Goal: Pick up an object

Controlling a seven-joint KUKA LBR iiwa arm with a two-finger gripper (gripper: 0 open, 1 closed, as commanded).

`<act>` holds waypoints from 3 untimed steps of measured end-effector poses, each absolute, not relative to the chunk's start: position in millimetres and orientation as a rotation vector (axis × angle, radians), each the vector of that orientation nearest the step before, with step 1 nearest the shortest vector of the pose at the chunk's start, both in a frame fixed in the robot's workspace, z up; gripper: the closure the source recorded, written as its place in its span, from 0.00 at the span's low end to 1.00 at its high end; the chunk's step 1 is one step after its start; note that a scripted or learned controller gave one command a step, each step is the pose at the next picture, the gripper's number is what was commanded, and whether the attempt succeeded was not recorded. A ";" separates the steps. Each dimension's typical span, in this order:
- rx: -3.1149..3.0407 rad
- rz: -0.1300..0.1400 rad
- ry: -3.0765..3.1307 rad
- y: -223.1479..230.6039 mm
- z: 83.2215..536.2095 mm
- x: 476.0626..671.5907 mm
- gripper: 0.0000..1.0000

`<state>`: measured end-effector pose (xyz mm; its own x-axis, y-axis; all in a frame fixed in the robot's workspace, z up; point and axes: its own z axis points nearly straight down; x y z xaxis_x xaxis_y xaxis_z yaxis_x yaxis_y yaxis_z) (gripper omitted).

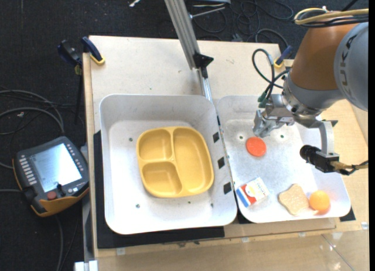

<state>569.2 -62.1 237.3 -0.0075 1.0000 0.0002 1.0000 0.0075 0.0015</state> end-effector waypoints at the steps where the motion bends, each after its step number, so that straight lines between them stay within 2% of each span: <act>1: 2.212 0.002 2.231 -4.5 234.5 577.1 1.00; 2: 2.212 0.003 2.231 50.0 224.3 596.8 1.00; 3: 2.212 0.007 2.229 98.7 238.4 611.8 1.00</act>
